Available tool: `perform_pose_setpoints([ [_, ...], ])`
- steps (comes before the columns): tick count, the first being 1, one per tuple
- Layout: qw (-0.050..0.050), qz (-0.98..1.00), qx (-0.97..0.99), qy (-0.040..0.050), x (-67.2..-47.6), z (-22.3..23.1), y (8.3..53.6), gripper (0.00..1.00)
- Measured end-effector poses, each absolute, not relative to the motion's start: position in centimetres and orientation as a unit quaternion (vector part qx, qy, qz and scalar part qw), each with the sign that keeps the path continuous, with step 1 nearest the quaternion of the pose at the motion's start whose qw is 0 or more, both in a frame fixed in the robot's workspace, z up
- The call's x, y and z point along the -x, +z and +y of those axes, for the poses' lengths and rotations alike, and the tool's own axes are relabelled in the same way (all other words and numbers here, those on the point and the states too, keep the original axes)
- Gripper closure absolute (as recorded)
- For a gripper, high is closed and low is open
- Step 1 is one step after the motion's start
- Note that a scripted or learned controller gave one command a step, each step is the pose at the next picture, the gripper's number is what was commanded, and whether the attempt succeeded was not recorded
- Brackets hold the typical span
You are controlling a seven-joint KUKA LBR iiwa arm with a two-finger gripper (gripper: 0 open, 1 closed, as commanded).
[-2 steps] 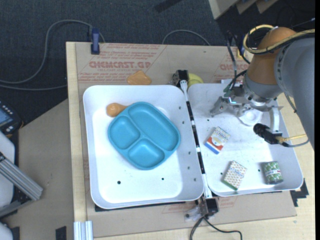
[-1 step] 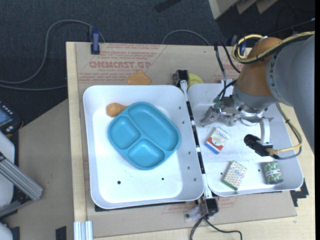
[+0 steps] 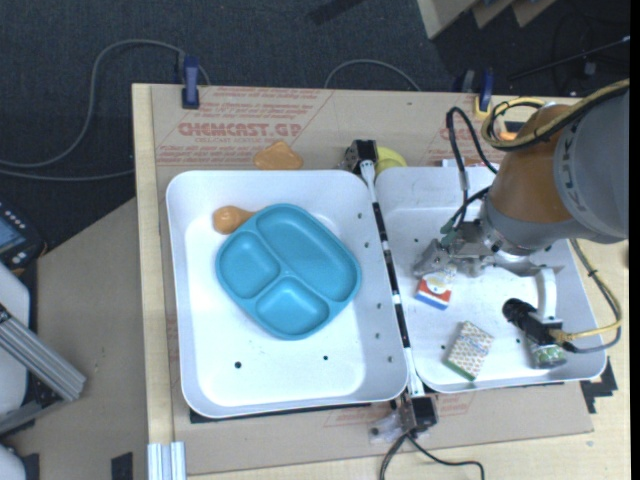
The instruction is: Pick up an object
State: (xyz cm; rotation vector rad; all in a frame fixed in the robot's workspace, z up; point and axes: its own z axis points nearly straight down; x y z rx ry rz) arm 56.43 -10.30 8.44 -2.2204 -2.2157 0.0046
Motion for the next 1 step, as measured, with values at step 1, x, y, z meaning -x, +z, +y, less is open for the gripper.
perform_pose_setpoints([
  [1, 0.0, -0.707, 0.707, -0.0003, -56.68, -10.21, 9.47, 1.0],
])
